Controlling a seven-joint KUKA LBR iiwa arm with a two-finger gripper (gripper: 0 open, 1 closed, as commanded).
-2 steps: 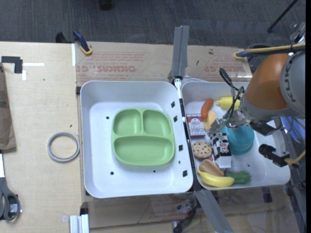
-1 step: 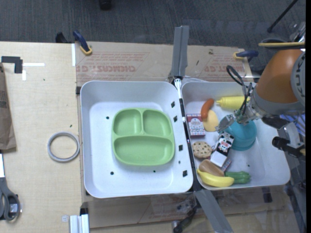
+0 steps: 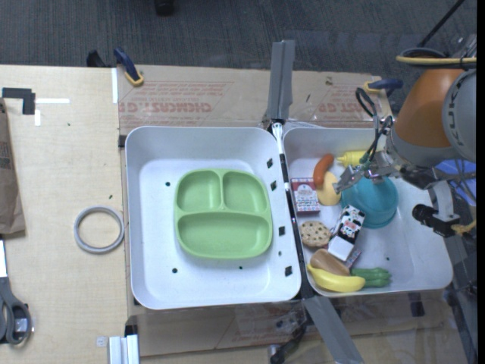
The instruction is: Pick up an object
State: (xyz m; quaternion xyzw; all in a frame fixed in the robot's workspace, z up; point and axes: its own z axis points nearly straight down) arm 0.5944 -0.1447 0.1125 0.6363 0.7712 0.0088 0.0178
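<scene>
The right bin (image 3: pixel 424 275) holds a pile of toy food. A teal cup (image 3: pixel 373 199) sits near its middle. Left of the cup lie an orange carrot (image 3: pixel 323 167), a small red box (image 3: pixel 305 196), a round cookie (image 3: pixel 314 234) and a black-and-white carton (image 3: pixel 348 227). A yellow piece (image 3: pixel 351 158) lies at the back. At the front are a banana (image 3: pixel 336 280), a brown bun (image 3: pixel 329 262) and a green vegetable (image 3: pixel 371 277). My gripper (image 3: pixel 364 174) hangs low over the cup's upper left rim, beneath the orange wrist band (image 3: pixel 428 116).
The left bin (image 3: pixel 144 226) holds a green divided plate (image 3: pixel 223 214). A grey ring (image 3: pixel 99 228) lies on the bench to its left. A metal divider post (image 3: pixel 281 82) stands between the bins at the back. The arm's body covers the right bin's far right corner.
</scene>
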